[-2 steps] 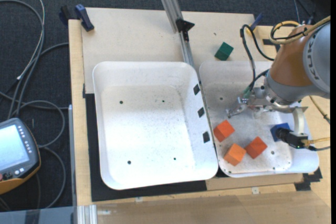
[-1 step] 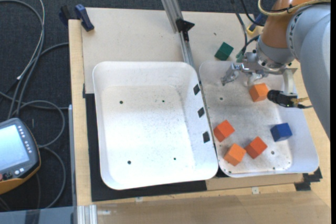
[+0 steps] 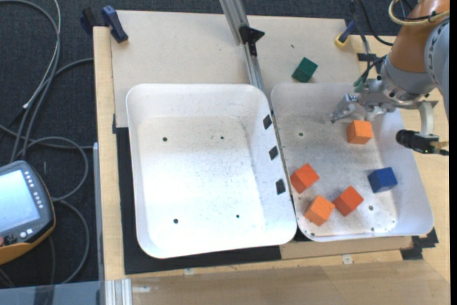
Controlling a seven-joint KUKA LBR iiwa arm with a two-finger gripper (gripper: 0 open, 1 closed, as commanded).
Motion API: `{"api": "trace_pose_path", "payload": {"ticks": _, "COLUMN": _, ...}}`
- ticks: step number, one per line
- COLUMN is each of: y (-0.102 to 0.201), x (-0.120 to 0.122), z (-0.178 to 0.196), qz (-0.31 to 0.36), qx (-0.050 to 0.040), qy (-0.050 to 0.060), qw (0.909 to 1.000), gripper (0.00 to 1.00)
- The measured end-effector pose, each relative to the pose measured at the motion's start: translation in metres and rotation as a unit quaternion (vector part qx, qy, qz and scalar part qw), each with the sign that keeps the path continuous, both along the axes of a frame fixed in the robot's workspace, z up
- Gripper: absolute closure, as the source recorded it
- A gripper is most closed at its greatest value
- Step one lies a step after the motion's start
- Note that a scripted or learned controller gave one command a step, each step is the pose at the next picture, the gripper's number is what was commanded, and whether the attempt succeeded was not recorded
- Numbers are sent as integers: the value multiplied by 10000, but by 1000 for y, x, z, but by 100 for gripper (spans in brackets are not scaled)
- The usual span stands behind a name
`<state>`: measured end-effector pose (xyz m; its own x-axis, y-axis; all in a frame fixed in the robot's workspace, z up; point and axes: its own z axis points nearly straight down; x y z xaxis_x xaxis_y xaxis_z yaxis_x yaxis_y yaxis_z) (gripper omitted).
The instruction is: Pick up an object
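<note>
Reaching in from the right, the grey arm (image 3: 418, 46) with its orange band hangs over the far part of the right bin (image 3: 410, 221). Its pincer (image 3: 355, 108) points down, just above an orange block (image 3: 360, 131). Whether the pincer is apart or together cannot be told from this view, and the block does not look held; it seems to sit on the bin floor. Four more blocks lie nearer the front of the same bin: a blue block (image 3: 383, 179) to the right, a red-orange block (image 3: 305, 176) to the left, a second red-orange block (image 3: 349, 200), and a light orange block (image 3: 319, 209) just beside it. A green block (image 3: 305, 69) sits outside the bins, on the bench (image 3: 178, 53) behind the right bin. The left bin (image 3: 143, 111) sits right beside the right one, their edges touching.
</note>
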<state>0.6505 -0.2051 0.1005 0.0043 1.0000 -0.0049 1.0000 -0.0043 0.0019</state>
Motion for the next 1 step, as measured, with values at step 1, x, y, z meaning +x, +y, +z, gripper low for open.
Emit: {"api": "trace_pose_path", "payload": {"ticks": 1, "y": 10, "x": -34, "z": 0, "qz": 18, "qx": 27, "qy": 24, "qw": 10000, "gripper": 0}}
